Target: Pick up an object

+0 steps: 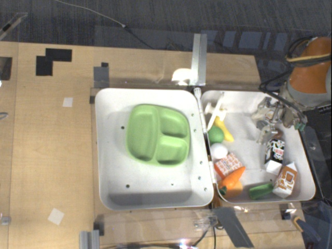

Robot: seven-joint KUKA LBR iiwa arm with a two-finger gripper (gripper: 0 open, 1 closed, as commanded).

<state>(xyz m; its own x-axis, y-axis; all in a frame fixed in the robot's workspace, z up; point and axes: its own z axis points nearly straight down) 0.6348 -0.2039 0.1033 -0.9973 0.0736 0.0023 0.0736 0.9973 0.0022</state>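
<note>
My gripper (267,121) hangs over the upper right part of the right bin (244,119), above bare bin floor. Just below it stands a black-and-white carton (275,151). A brown-and-white carton (285,180) lies at the bin's lower right, with a green cucumber-like piece (261,190) next to it. Along the bin's left side lie a yellow banana-like piece (223,129), a green round piece (215,135), a white ball (219,151), a red-and-white carton (228,165) and an orange carrot (234,178). I see nothing held in the gripper.
The left bin (111,154) holds a green divided plate (158,134). A metal post (199,56) stands behind the wall between the bins. The arm's orange band (310,69) sits at the right edge.
</note>
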